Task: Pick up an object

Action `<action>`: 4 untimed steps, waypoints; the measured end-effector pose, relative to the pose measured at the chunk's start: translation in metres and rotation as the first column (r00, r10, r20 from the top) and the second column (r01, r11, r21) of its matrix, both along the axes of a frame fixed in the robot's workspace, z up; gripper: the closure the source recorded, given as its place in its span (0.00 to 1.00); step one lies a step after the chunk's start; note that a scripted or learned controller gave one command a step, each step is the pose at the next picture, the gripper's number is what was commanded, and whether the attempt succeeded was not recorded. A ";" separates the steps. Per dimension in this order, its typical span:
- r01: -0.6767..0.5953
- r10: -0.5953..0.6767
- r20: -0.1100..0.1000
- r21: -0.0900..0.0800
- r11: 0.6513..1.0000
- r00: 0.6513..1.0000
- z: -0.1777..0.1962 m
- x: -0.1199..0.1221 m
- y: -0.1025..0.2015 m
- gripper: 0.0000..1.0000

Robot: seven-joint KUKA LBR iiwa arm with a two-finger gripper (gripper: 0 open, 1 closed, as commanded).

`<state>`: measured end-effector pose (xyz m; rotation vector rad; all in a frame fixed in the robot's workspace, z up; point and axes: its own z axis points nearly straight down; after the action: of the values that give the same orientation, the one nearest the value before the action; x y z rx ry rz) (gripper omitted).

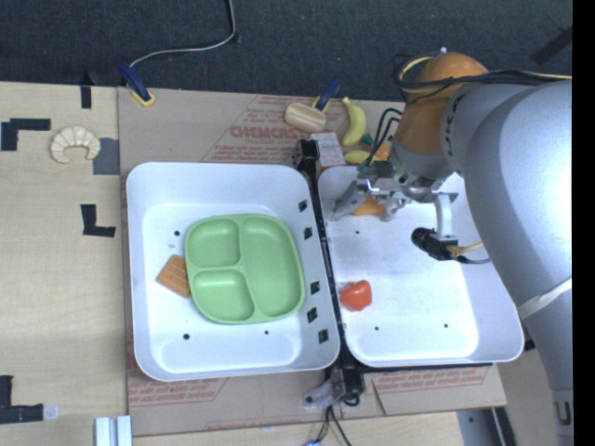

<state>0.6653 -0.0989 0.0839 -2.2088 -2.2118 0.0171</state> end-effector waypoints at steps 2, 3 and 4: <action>-0.001 0.001 0.000 0.002 1.000 1.000 0.000 0.000 -0.002 0.00; -0.002 0.002 0.000 0.003 1.000 1.000 0.000 0.000 -0.006 0.00; 0.002 -0.002 0.002 -0.002 1.000 1.000 0.000 0.000 -0.004 0.00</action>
<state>0.6653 -0.1029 0.0838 -2.2129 -2.2118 0.0173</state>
